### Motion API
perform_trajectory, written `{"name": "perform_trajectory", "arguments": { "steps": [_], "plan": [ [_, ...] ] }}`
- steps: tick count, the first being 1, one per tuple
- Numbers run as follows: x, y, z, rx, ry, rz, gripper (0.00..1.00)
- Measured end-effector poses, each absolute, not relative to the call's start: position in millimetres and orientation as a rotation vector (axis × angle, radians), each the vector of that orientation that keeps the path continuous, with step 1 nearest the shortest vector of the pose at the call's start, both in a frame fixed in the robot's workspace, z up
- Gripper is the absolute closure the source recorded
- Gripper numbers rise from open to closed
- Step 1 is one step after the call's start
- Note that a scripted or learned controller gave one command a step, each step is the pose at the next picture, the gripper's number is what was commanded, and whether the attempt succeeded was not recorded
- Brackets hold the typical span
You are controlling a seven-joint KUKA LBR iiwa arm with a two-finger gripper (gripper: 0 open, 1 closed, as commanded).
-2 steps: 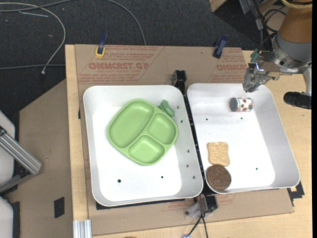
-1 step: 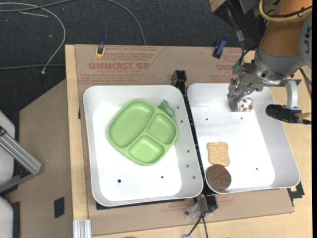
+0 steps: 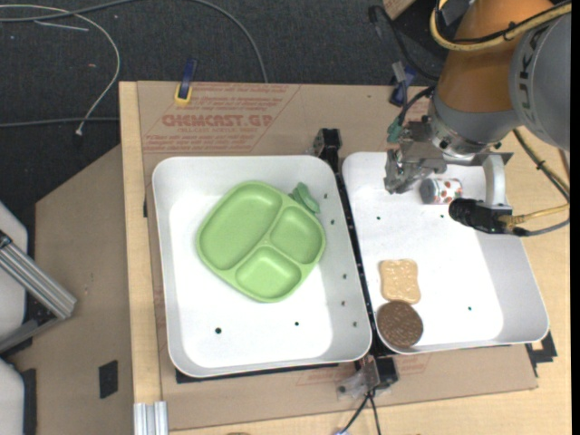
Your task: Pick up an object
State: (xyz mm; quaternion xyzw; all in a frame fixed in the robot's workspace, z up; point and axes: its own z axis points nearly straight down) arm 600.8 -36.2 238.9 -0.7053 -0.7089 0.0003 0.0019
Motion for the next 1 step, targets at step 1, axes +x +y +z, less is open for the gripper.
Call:
{"name": "perform_trajectory", "arguments": {
  "steps": [1],
  "plan": [
    [579.2, 12.2, 225.2, -2.213, -2.223, 0.003, 1.00]
  ]
}}
